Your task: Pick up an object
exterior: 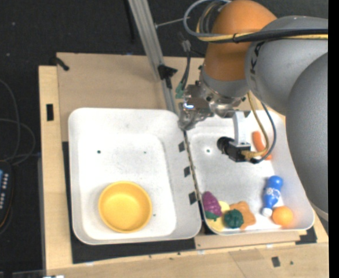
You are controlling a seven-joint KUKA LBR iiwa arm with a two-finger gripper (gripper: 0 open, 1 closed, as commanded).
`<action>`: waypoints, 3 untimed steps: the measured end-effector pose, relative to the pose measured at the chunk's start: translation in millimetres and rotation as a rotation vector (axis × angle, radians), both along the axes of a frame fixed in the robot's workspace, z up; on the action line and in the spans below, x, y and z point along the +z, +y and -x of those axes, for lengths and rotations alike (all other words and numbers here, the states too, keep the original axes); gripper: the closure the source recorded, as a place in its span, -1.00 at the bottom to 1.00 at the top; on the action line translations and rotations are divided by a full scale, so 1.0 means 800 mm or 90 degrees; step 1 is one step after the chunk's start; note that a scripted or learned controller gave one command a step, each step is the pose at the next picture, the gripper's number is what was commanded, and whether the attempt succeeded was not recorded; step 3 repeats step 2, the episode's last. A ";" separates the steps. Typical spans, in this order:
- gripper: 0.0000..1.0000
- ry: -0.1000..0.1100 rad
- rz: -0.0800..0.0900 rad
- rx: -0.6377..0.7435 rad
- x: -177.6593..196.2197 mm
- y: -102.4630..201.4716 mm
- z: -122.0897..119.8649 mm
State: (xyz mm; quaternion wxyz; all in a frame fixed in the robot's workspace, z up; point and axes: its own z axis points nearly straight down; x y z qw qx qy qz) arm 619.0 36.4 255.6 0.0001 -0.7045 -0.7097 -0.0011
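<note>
My gripper (187, 119) hangs under the orange-banded wrist, at the far left corner of the right bin (215, 167), over the rim it shares with the left bin. I see nothing held in it. Along the right bin's near edge lie a purple toy (211, 204), a green toy (233, 218) and an orange piece (245, 211). A blue and white bottle (272, 192) and an orange ball (282, 216) sit in the near right corner. A small orange object (258, 140) lies by the bin's right wall, partly behind a cable.
A yellow bowl (125, 206) stands in the near part of the left bin (123, 138). A slanted metal rail (149, 39) rises behind the bins, close to the gripper. The big grey arm covers the right bin's far right side.
</note>
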 end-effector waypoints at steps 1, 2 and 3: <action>1.00 0.000 0.000 0.000 -0.002 0.060 0.000; -1.00 0.001 0.001 -0.003 -0.002 0.056 0.000; -1.00 0.001 0.001 -0.003 -0.002 0.056 0.000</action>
